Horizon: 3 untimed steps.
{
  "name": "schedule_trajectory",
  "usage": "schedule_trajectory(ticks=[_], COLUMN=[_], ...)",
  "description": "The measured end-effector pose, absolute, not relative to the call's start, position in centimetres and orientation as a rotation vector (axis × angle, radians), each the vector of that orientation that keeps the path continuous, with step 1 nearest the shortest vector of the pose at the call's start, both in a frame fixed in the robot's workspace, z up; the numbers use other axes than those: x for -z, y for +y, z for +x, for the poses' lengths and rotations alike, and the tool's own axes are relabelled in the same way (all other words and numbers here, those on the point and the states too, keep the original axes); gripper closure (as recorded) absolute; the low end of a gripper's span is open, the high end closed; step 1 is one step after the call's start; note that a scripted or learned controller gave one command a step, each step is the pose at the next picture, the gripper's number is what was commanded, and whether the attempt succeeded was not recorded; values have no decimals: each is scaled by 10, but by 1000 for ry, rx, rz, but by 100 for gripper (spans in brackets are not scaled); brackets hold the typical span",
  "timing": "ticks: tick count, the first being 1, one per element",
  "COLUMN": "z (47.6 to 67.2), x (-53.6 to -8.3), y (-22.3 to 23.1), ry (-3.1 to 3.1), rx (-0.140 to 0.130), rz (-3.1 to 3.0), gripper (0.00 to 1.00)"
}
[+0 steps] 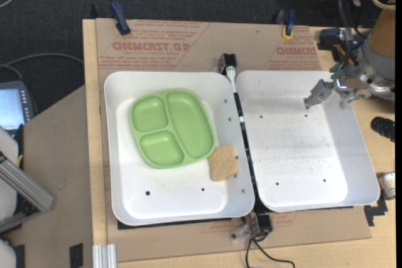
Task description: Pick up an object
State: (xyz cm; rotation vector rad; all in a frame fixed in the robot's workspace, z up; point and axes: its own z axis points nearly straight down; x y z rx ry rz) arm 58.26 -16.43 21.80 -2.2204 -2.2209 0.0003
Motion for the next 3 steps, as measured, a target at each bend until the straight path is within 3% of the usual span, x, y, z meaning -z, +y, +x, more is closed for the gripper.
schedule_trajectory(ticks=[1,2,3], z=[541,546,482], x=[-126,-307,-388], y=[-224,-225,-133], ry=[-2209,-2236,-2236], rx=[-9,12,12], rz=[-2222,-2233,-2216], gripper=[0,0,0])
